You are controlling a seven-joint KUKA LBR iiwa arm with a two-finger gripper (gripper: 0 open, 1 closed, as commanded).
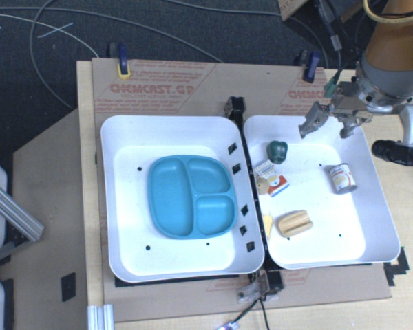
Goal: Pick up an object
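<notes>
The right bin (372, 239) holds a dark green round object (278, 150), a small red and white packet (271, 181), a tan bread-like block (294, 223) and a small can (341, 178) lying on its side. My gripper (328, 126) hangs over the bin's far edge, above and right of the green object. Its two fingers (312, 123) are spread apart with nothing between them. The can lies below the gripper, nearer the front.
The left bin (117, 184) holds a blue divided plate (192, 196). Black clips line the divider between the bins (242, 184). Blue clamps (123, 59) grip the board's far edge. Cables run across the dark floor behind.
</notes>
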